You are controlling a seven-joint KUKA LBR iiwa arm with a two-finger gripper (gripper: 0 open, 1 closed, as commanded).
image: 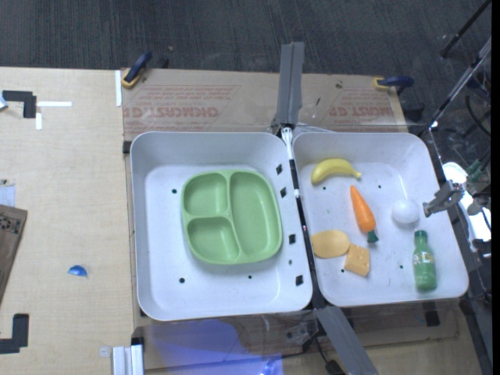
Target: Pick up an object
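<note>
The right bin [391, 287] holds several small items. A yellow banana [336, 170] lies near its back left. An orange carrot [362, 209] with a green tip lies below the banana. Right of the carrot rests a white ball [405, 212]. A green bottle [424, 261] lies near the front right corner. An orange-yellow rounded piece [330, 244] and a yellow cheese wedge [358, 260] sit side by side at the front left. The left bin [152, 233] holds a green divided plate [232, 216].
A grey upright post [291, 84] stands behind the seam between the bins. Cardboard [203, 104] lies behind the bins, held by blue clamps [137, 67]. A small blue object [76, 271] lies on the wooden bench at left. Metal fittings [449, 195] stand at the right bin's edge.
</note>
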